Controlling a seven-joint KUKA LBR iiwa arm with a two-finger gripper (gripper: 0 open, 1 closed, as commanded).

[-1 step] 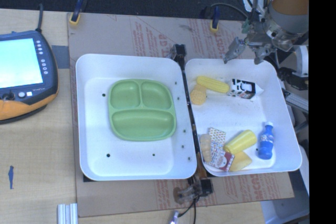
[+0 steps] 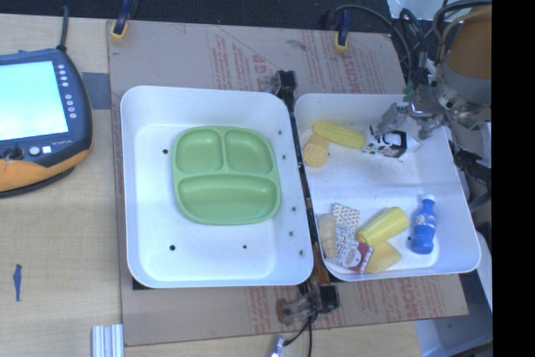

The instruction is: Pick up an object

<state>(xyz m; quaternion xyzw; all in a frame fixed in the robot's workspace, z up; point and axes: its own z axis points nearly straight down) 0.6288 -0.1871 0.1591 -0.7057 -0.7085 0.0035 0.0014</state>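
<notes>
My gripper (image 2: 408,121) hangs over the far right part of the right bin (image 2: 443,171), reaching in from the right. Directly at its lower left edge is a small black-and-white object (image 2: 387,145); whether it is held or just lying under the gripper is unclear. A yellow corn cob (image 2: 338,134) lies to the left of that, with a pale yellow round piece (image 2: 316,152) beside it. Near the front of the bin are a patterned packet (image 2: 344,221), a yellow cylinder (image 2: 383,226) and a blue bottle (image 2: 424,226).
The left bin (image 2: 150,247) holds a green divided plate (image 2: 226,175). A tablet-like pendant (image 2: 38,117) rests on the bench at far left. Cables (image 2: 418,29) bunch behind the right bin near the arm. Clamps stand between the bins.
</notes>
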